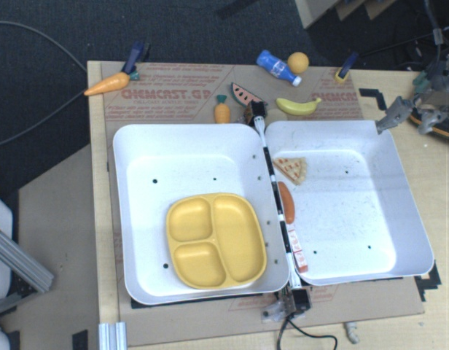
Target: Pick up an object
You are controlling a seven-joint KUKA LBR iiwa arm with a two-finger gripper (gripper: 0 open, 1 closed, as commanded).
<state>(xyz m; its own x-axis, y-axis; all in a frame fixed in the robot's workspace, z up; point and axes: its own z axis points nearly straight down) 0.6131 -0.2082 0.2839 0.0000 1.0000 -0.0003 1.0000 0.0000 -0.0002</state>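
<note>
- The gripper sits at the far right, above the right bin's back corner; whether it is wide or narrow cannot be told.
- A pizza slice and a hot dog lie by that bin's left wall.
- A yellow divided plate rests in the left bin.

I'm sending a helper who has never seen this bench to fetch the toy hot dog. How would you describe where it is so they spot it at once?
Find the right white bin of the two sitting side by side. Along its left wall, next to the divider, lies the hot dog, just below the pizza slice. It is the long, narrow reddish-orange piece, while the pizza is a flat tan triangle.
</note>
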